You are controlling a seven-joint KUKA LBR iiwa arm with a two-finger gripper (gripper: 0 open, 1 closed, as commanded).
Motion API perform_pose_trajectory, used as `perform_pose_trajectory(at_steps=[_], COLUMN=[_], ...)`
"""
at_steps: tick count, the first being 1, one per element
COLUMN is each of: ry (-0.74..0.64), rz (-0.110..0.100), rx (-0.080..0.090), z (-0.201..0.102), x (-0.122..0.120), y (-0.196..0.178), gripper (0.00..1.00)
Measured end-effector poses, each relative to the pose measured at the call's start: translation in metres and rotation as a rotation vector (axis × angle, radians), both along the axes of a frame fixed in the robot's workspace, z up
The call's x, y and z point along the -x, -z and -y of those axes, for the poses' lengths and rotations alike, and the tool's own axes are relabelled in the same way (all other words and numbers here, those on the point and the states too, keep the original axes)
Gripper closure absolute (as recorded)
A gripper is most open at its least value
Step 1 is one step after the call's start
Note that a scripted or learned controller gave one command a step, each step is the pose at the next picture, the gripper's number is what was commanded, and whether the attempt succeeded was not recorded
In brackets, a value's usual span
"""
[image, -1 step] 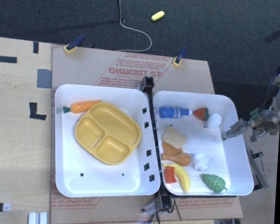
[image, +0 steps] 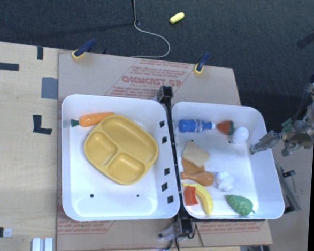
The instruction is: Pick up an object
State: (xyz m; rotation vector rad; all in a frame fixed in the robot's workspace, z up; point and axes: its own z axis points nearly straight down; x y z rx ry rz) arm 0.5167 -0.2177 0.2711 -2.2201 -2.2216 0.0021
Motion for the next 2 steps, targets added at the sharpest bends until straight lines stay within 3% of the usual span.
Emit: perform_pose_trajectory(at_steps=[2], ry=[-0.001], rz=[-0.006], rx=[-0.002], z=[-0.008], x=[0.004], y=[0.104], gripper=[0.0])
